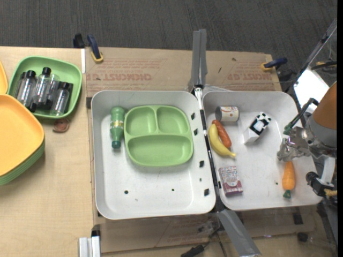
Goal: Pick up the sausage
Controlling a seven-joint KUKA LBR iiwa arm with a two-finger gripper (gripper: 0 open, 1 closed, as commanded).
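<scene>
Two white bins sit side by side on my desk [64, 197]. In the right bin [262, 189], the sausage [222, 134] lies at the left side, a reddish-orange piece touching the banana [218, 142] and just near of the small can [229, 113]. A pink packet [230, 179] lies nearer, a black-and-white carton [258, 127] stands toward the middle, and a carrot [289, 178] lies at the right. My gripper [290, 150] hovers at the right edge of that bin, just above the carrot's far end and well apart from the sausage; from this angle I cannot tell how it is set. The left bin [150, 199] holds a green divided plate [158, 134] with a green bottle [117, 125] just beside it on the left.
</scene>
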